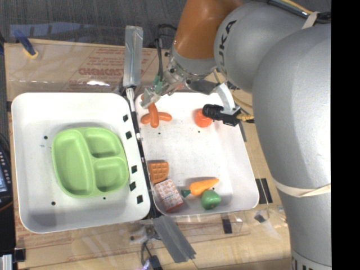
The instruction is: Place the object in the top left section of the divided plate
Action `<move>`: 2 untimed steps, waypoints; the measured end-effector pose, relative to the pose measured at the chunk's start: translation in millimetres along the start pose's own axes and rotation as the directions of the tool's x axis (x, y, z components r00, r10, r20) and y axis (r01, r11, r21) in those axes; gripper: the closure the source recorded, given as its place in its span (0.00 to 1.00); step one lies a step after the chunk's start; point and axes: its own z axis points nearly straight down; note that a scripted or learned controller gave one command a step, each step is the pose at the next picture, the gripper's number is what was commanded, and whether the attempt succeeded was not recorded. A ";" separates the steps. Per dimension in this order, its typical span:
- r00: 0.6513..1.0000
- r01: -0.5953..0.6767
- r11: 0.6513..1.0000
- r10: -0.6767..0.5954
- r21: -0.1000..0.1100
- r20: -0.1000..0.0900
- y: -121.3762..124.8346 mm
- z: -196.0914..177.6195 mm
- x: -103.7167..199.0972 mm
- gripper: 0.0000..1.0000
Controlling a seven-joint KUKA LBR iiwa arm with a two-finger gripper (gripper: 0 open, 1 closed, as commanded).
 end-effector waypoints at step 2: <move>0.987 -0.159 0.987 0.159 0.001 -0.001 2.3 31.7 90.1 1.00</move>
